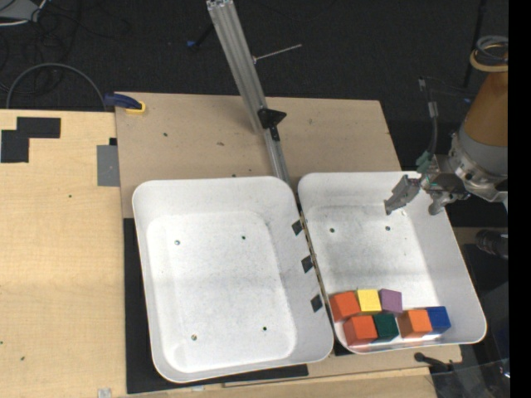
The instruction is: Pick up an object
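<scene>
White bins (220,189), we count two; seven blocks (388,313) crowd the right one; the gripper (420,196) hangs spread and unladen.

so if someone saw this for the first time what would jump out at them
The cluster of small coloured blocks, orange, yellow, purple, green and blue, packed into the near corner of the right-hand shallow white bin, draws the eye first. Next comes the grey arm's hand, hanging above that bin's far right side, well away from the blocks. A long slanted aluminium rail rises behind the two bins.
</scene>
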`<state>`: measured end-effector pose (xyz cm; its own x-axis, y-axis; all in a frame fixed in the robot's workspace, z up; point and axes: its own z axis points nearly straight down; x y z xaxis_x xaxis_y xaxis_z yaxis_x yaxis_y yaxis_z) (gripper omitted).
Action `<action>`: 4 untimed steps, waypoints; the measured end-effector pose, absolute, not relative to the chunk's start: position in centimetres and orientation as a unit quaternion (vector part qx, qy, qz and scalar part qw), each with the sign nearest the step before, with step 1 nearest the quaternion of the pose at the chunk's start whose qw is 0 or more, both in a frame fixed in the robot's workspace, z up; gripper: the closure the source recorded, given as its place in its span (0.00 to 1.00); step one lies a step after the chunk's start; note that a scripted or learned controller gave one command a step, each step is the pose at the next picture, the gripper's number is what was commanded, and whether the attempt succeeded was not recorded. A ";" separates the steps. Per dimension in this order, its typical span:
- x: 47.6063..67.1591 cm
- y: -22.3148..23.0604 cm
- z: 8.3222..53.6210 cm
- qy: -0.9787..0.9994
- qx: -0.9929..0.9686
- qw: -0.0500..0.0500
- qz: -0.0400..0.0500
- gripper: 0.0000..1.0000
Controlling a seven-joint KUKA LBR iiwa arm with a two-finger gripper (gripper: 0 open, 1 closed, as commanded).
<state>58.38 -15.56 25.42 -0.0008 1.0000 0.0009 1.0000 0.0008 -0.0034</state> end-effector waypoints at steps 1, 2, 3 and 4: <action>62.1 -15.0 28.6 -0.708 -0.706 -0.002 -0.001 0.00; 60.3 -20.5 25.8 -0.705 -0.709 0.002 0.002 0.00; 62.3 -20.9 21.6 -0.708 -0.706 0.002 0.002 0.00; 62.2 -20.8 10.9 -0.707 -0.707 0.004 0.002 0.00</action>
